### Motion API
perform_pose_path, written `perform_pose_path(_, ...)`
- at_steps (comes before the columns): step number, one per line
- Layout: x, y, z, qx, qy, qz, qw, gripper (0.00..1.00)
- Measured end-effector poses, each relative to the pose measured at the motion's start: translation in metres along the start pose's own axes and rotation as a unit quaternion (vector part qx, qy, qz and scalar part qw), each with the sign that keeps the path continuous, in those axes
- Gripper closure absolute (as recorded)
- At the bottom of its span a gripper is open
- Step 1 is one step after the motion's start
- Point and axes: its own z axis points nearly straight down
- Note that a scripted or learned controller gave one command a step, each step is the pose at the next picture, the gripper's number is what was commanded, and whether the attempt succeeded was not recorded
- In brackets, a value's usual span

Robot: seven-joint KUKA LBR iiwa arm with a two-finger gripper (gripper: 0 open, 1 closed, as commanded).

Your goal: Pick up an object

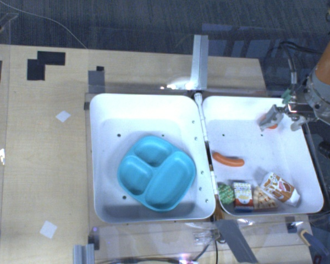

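Note:
My gripper (281, 121) hangs over the upper right part of the right bin (231, 114), its two fingers spread apart and nothing between them. A small orange-red piece (271, 127) shows just under the left fingertip (267, 117); I cannot tell if they touch. An orange sausage (229, 159) lies mid-bin, left of and below the gripper. Along the bin's front edge sit a green item (225, 192), a small carton (242, 193) and a patterned snack packet (278, 188).
The left bin (107, 120) holds a blue divided plate (157, 172). A metal post (199, 65) stands behind the seam between the bins. Cables (289, 54) run behind the right bin near the arm.

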Motion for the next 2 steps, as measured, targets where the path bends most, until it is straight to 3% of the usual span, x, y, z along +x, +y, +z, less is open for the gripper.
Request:
perform_pose_path(1, -0.042, -0.055, 0.137, -0.001, 0.000, 0.073, 0.9973, 0.00)
perform_pose_path(2, -0.037, -0.073, 0.157, -0.002, 0.000, 0.018, 0.9998, 0.00)
